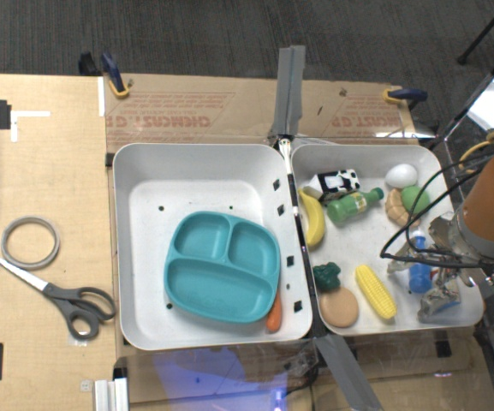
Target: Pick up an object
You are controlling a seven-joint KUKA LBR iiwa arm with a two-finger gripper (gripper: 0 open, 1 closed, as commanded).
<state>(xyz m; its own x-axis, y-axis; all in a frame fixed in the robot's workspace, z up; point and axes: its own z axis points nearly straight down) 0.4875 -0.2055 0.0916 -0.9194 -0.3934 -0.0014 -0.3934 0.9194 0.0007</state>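
Arm: grey arm with an orange band (491, 204) reaching in from the right, its wrist over the right end of the right-hand shallow white bin (375, 326).
Gripper: metal two-finger gripper (439, 296) low in that bin's near right corner, beside a small blue object (419, 277) — whether it is spread or closed, I cannot tell; cables and bracketry clutter it.
Nearest candidate: the blue object, touching or just beside the gripper's metalwork; too small to name.
Other objects, right bin: yellow plastic corn cob (375, 291), tan egg-shaped piece (340, 308), dark green lump (326, 274), yellow banana (313, 217), green bottle (353, 205), black-and-white cow figure (337, 181), white egg (401, 175), green round fruit (415, 198).
Left bin (135, 178): teal divided plate (223, 266), with an orange carrot (274, 314) at its near edge.
Handling, judged: these look like hollow toy pieces — light, stiff, smooth and rather slippery. The corn cob lies apart from its neighbours; taking it across the short width at mid-length should hold best. Rounded eggs would likely squirt out.
Risk: the bin's wall crowds the corner.
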